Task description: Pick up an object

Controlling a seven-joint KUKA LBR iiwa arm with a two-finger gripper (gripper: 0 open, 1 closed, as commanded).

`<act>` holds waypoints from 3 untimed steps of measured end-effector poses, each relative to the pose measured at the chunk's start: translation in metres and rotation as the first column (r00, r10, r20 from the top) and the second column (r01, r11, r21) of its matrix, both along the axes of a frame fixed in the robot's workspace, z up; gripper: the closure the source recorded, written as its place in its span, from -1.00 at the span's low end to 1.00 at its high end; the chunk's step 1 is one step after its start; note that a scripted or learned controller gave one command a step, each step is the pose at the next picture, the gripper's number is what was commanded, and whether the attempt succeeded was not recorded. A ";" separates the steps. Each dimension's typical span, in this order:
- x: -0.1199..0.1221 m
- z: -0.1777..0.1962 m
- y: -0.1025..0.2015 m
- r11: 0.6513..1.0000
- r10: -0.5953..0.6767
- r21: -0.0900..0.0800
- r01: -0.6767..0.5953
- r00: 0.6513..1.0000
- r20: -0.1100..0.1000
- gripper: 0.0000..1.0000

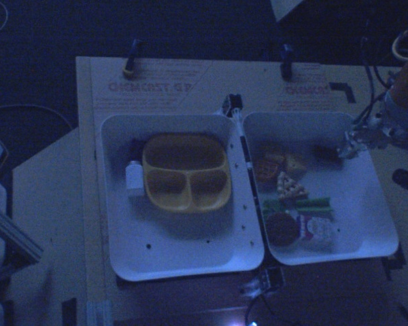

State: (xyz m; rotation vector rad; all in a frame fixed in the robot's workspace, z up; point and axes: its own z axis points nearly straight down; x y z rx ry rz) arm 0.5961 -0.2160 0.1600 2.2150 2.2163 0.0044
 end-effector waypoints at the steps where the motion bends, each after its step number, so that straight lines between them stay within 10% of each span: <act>1: 0.001 0.046 -0.006 1.000 0.000 0.000 0.000 1.000 0.000 1.00; 3: -0.007 0.071 0.036 1.000 0.004 0.006 -0.004 1.000 -0.010 1.00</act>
